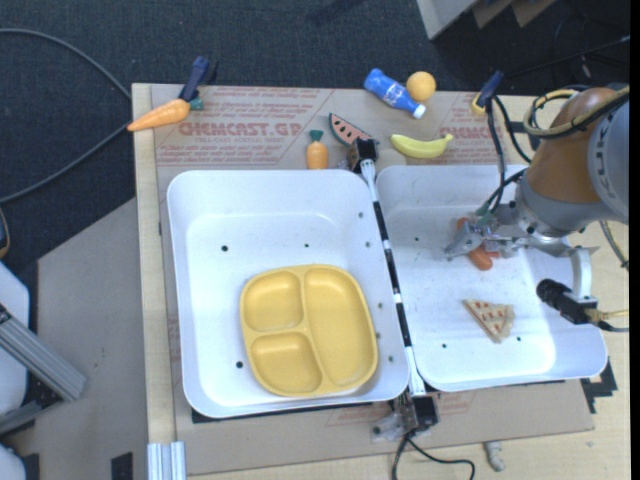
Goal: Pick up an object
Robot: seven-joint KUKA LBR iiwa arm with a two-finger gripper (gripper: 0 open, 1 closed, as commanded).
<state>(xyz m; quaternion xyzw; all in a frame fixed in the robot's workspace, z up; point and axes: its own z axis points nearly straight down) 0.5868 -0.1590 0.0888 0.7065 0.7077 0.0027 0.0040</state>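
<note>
My gripper (482, 243) is low in the right bin (560, 363), in its upper middle part. A small orange-red object (484, 259) lies right at the gripper's tip and is partly covered by it. From this angle I cannot make out whether the object is held. A tan waffle-like wedge (490, 318) lies on the bin floor below the gripper, apart from it.
A yellow divided plate (305, 328) sits in the left bin (200, 218). On the board behind the bins lie a banana (421, 145), a blue bottle (392, 92), an orange ball (421, 84), a melon slice (347, 128), a small orange toy (317, 154) and a carrot (160, 116).
</note>
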